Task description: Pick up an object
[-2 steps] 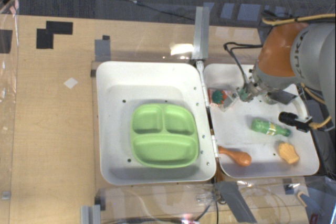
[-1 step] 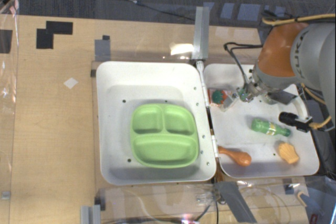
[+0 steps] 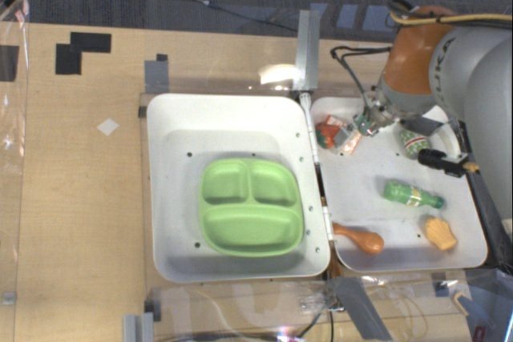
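My gripper [image 3: 355, 134] reaches down into the back left corner of the right bin [image 3: 473, 256], right beside a red and orange packet [image 3: 327, 131] and touching or nearly touching its right side. A small red, white and green can [image 3: 413, 143] lies just right of the gripper. Further forward lie a green bottle [image 3: 411, 195] on its side, an orange wooden spoon-like piece [image 3: 359, 238] near the front left, and a tan ridged object [image 3: 440, 232] at the front right.
The left bin [image 3: 168, 132] holds a green divided plate [image 3: 251, 207] in its middle. A metal divider [image 3: 308, 52] stands between the two bins at the back. The arm's grey body [image 3: 473, 84] overhangs the right bin's back right corner.
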Controlling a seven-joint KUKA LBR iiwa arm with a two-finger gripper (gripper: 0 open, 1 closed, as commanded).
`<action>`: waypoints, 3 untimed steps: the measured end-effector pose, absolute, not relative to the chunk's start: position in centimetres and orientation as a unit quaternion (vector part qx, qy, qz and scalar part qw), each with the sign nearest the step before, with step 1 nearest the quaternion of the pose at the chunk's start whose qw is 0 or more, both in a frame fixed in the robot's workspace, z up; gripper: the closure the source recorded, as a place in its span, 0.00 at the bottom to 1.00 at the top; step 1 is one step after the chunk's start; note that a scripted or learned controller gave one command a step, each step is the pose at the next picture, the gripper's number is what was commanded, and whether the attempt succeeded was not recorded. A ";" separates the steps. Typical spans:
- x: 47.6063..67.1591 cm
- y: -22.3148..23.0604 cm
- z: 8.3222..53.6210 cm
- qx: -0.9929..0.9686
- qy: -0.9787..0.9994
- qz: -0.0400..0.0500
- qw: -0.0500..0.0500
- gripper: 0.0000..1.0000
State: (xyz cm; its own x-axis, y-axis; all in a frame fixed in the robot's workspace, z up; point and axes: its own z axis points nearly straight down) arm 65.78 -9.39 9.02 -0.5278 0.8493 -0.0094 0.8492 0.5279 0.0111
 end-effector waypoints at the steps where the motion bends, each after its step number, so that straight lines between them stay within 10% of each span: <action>1: 60.9 -5.9 18.4 0.543 0.839 0.001 0.002 0.00; 2: 55.4 -12.3 14.2 0.543 0.840 0.000 0.000 0.00; 3: 59.8 -13.3 9.4 0.625 0.780 0.001 0.001 0.00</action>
State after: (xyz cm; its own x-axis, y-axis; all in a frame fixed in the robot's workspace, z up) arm 59.83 -13.27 9.44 -0.2180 0.9759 -0.0011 0.9759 0.2180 0.0025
